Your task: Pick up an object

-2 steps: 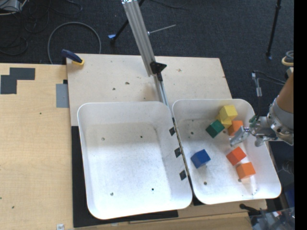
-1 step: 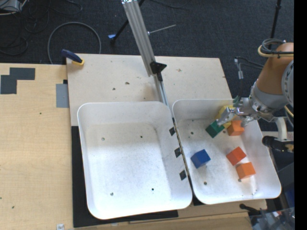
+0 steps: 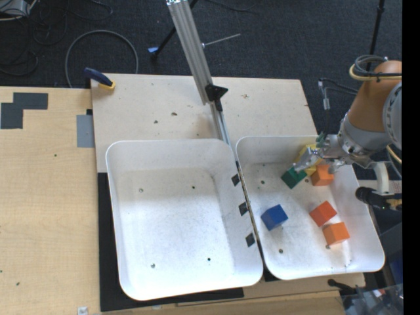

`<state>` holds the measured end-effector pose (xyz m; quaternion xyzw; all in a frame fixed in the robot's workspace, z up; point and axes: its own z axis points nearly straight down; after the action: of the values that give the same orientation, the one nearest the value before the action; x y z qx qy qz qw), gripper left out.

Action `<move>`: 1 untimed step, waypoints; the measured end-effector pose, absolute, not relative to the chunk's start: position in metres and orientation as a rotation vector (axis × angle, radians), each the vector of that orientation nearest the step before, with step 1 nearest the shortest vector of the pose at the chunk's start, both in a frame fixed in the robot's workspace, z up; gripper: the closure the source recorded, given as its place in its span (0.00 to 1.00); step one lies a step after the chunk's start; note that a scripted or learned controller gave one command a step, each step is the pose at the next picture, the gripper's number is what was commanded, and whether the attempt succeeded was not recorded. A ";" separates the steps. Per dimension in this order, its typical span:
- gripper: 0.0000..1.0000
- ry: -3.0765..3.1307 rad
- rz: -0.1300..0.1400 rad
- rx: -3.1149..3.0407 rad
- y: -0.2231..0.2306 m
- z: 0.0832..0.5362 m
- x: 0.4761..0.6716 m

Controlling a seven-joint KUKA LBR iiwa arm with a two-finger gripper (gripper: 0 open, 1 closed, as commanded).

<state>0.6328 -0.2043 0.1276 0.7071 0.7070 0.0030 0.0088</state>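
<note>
Overhead, at a slant: two shallow white bins sit side by side on a pale bench (image 3: 197, 107).
Arm: grey with an orange band, the arm (image 3: 374, 113) reaches in from the right and stops over the right bin's far right part.
Pincer: the pincer (image 3: 319, 159) hangs low among a small cluster of blocks; whether its grip is wide, narrow or closed on anything cannot be told from this angle.
Cluster at the pincer: a green block (image 3: 293, 176), a yellow piece (image 3: 307, 153) and a small orange block (image 3: 321, 174) lie close together, right by the tool's tip.
Right bin: the right bin (image 3: 289, 268) also holds a blue cube (image 3: 274, 216) near its left wall, a red-orange block (image 3: 323, 212) and an orange block (image 3: 336, 232) just beside each other toward the near right.
Left bin: the left bin (image 3: 131, 169) shows its speckled white floor.
Behind the bins: a slanted metal rail (image 3: 190, 44) rises from the bench.
</note>
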 end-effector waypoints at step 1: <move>0.00 2.206 0.013 2.206 -0.201 0.126 0.633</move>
<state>0.6327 -0.2009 0.1255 0.7070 0.7071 0.0041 0.0108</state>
